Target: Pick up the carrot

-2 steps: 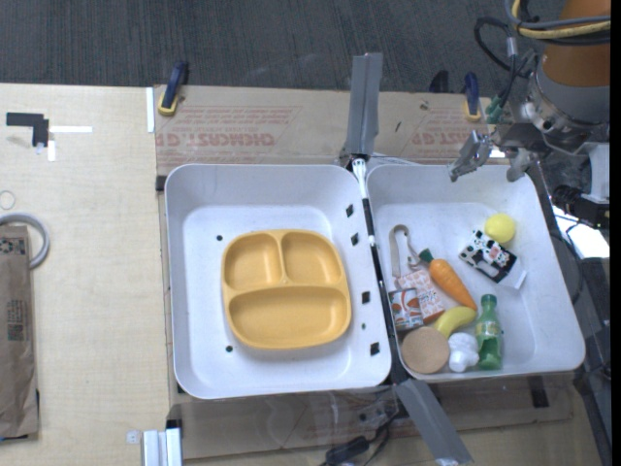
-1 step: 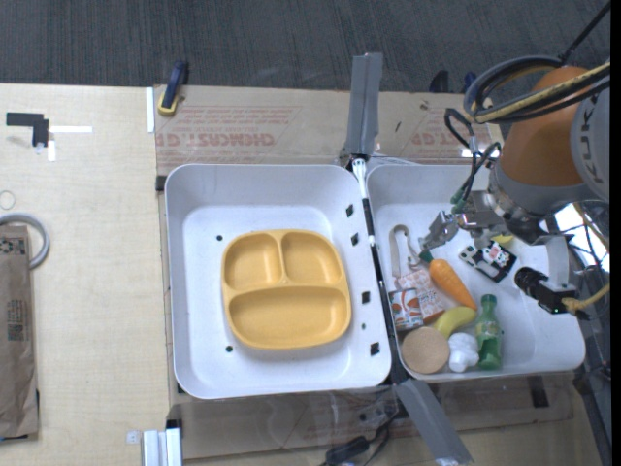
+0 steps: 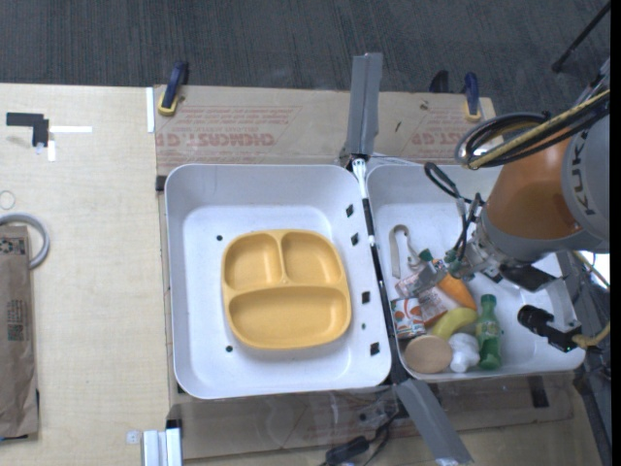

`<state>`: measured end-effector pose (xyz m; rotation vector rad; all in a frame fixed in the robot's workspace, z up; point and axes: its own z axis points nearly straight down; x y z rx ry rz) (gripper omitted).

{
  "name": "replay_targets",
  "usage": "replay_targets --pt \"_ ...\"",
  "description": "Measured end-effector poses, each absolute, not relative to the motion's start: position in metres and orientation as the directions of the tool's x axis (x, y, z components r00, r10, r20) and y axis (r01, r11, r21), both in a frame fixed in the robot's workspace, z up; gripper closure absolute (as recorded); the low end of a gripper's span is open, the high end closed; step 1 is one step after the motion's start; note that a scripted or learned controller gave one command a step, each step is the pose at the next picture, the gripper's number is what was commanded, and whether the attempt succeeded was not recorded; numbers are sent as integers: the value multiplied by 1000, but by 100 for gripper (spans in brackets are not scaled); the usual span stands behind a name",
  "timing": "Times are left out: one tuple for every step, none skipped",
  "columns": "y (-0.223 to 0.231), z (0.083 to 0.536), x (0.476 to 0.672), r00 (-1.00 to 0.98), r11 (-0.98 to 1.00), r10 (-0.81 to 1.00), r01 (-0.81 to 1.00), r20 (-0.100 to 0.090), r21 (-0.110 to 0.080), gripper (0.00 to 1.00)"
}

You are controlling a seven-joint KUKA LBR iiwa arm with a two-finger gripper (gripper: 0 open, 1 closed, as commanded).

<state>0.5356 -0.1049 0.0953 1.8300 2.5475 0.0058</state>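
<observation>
Camera view looks down at a slant on a pale wooden counter (image 3: 87, 289) bearing two white bins side by side. Left bin (image 3: 184, 289) holds a yellow plate (image 3: 286, 289) with three compartments, lying flat near the bin's middle. Right bin (image 3: 543, 352) holds a cluster of small things toward its near left part. Among them lies the carrot (image 3: 456, 290), a short orange piece, smooth and tapered, set at a slant. Just beside it on the left sits a crumpled red and white packet (image 3: 415, 304). Below the carrot lie a yellow-green fruit (image 3: 452, 321), a green bottle (image 3: 488, 333) lying nearly upright in the picture, a white lump (image 3: 464, 354) and a tan round thing (image 3: 428, 354). A white hook-shaped piece (image 3: 399, 246) lies near the bin's left wall. The grey arm with its orange band (image 3: 529, 197) reaches in from the right, and the end effector (image 3: 464, 260) is low over the carrot's upper end; whether it is wide or narrow cannot be told, as the wrist hides it.
</observation>
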Motion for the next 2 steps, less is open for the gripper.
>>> replay_targets --pt "-107 105 538 -316 316 949 949 -8 11 100" --pt "-153 210 528 -423 423 906 906 0 -2 100"
